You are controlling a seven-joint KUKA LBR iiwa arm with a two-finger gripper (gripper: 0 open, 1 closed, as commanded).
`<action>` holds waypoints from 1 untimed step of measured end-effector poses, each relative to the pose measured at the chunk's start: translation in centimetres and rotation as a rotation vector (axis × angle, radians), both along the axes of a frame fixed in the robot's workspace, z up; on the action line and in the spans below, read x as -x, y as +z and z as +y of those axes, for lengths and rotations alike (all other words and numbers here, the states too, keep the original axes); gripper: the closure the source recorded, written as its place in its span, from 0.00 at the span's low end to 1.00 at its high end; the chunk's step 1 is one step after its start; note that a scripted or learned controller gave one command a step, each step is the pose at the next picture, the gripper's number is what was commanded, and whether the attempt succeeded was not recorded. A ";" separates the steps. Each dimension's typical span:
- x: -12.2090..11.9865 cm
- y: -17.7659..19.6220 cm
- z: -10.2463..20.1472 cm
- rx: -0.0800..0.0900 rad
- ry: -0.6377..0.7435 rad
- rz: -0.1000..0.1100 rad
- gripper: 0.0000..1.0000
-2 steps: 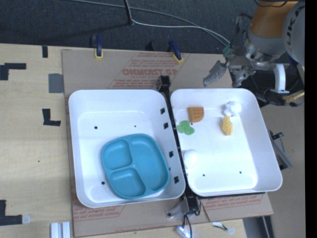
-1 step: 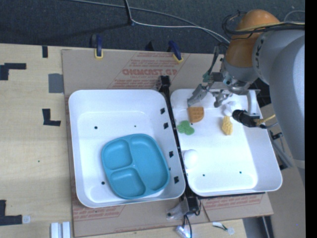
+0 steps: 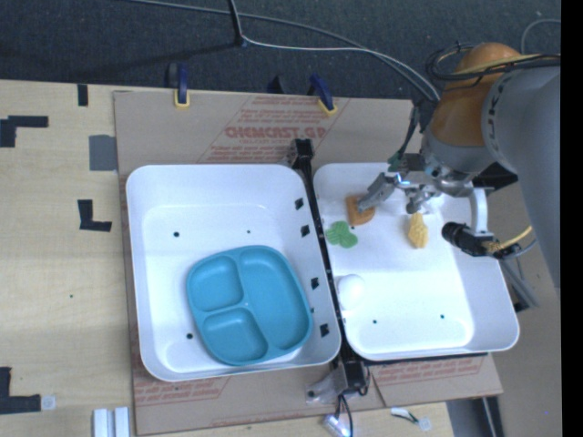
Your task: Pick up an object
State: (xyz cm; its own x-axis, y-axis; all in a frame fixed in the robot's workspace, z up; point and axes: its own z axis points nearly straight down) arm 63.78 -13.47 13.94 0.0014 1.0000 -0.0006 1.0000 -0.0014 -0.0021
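In the camera view, the right bin (image 3: 410, 335) serves as the landmark. The gripper (image 3: 392, 198) hangs low over its far half, fingers spread wide: one finger (image 3: 369, 197) reaches toward an orange piece (image 3: 361, 213) near the bin's far-left corner, the other (image 3: 421, 197) stands just above a yellow corn-like piece (image 3: 417, 231). Neither item sits between the fingers, so nothing is held. The spread likely prepares a descent onto one piece (probably the orange one, though the slant makes this uncertain). A green leafy piece (image 3: 342, 236) lies by the bin's left wall, a white object (image 3: 350, 287) nearer. Left of that bin, a blue divided plate (image 3: 248, 304) rests in the left bin (image 3: 155, 198).
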 end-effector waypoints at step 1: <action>-3.0 -5.6 0.9 -0.001 0.003 0.000 0.00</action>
State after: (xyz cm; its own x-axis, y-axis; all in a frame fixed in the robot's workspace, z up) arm 66.77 -12.61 8.29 -0.0013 1.0000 0.0002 1.0000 0.0013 -0.0023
